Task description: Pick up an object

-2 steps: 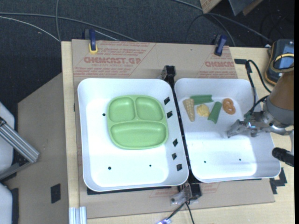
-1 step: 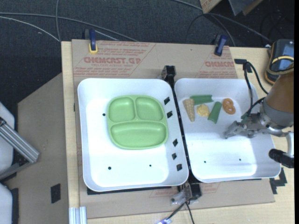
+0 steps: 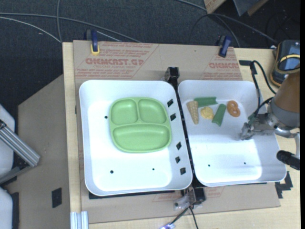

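Green plate [image 3: 140, 124], toy food [image 3: 213, 109], two bins [image 3: 128, 178]

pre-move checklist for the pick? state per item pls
1. Targets in the right bin: corn piece, yellow piece, two green pieces, pretzel: ok.
2. Gripper over right bin: ok.
3. Gripper over a target: not ok, it sits beside the pretzel.
4. Object in grasp: not ok, nothing visible.
5. Green tray in the left bin, apart from the targets: ok.
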Robot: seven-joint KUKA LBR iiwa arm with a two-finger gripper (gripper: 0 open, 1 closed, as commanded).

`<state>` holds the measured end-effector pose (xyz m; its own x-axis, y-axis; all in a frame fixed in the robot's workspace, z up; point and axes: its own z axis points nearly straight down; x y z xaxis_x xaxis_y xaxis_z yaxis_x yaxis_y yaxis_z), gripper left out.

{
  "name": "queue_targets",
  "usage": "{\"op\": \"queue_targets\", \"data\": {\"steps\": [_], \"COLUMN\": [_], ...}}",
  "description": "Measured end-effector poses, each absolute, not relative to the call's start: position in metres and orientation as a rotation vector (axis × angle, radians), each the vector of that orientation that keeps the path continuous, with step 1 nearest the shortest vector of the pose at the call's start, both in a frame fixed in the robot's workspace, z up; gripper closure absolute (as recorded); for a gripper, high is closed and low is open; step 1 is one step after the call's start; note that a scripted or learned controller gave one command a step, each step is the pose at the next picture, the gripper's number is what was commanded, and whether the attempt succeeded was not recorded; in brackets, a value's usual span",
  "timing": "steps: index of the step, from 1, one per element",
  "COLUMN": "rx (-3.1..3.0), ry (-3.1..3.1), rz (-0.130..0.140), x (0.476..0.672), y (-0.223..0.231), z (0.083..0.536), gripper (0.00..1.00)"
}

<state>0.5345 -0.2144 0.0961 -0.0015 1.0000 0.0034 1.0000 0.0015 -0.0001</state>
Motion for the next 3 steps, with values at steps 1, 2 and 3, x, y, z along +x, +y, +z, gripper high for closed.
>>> {"op": "queue_targets", "data": {"steps": [1, 2, 3], "rx": [-2.224, -2.224, -2.215], "ry": [-2.227, -2.227, -2.224], "rz": [-0.004, -0.004, -0.001], "x": [0.535, 0.537, 0.542], "y": [-0.212, -0.213, -0.165], "z": [0.160, 0.213, 0.206], "gripper": [1.00, 1.00, 1.00]}}
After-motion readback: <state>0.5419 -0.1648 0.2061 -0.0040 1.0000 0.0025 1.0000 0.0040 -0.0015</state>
